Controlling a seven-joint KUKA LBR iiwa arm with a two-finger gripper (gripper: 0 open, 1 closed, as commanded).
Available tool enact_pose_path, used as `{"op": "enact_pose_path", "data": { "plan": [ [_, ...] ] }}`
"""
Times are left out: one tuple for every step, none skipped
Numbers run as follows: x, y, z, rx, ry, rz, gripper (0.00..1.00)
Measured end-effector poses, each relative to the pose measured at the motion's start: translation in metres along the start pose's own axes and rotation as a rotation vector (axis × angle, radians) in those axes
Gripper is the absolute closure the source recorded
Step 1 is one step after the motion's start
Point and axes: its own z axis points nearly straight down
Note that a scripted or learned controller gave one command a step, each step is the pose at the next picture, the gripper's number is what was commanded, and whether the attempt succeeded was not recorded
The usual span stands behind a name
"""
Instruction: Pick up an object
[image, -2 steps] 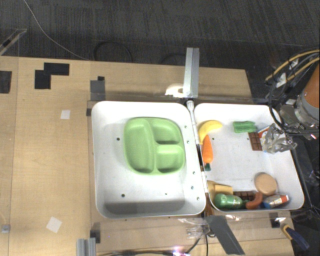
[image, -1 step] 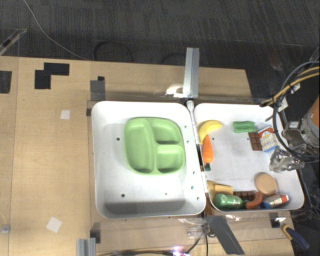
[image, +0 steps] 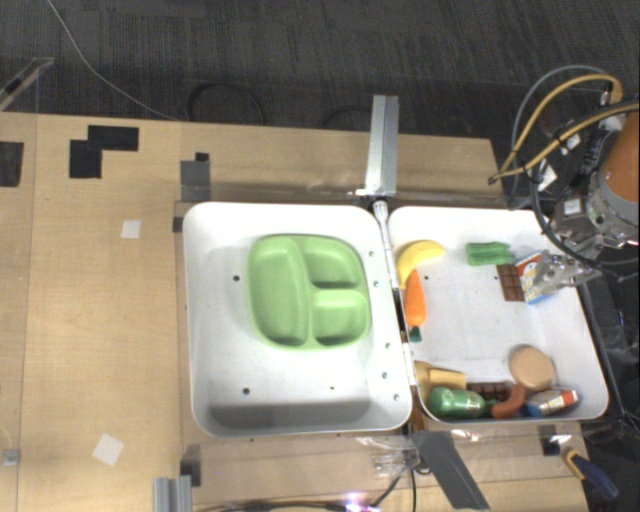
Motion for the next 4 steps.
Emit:
{"op": "enact_pose_path", "data": {
  "plan": [
    [-0.062,0.029,-0.05,0.002,0.0,0.147,1.0],
    [0.019,0.081,-0.044,-0.003,0.004,-0.136,1.0],
    [0.016,0.081,-0.044,-0.002,0.002,-0.14,0.0],
    [0.023,0.106,0.063,-0.009,-0.001,-0.342,0.0]
  ]
}}
